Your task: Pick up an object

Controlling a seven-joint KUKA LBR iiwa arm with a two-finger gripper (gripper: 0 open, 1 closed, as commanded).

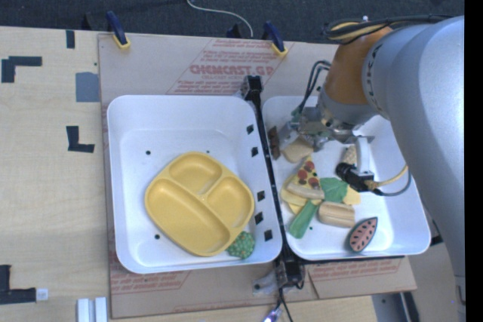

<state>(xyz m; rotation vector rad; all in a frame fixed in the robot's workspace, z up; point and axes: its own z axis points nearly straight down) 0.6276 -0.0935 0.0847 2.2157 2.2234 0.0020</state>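
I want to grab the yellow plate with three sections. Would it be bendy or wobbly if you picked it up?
Probably stiff, not bendy: the yellow divided plate looks like moulded plastic with raised ridges. Likely light, since it is shallow. It lies flat in the left bin, so its low rim may be hard to pinch and could slip.

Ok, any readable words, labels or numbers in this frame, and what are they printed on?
"CHEMCAST GP": red repeated print, seen upside down, on the brown board under the two white bins; this reading is uncertain.
Fainter red print on the board's front edge: too blurred to read.
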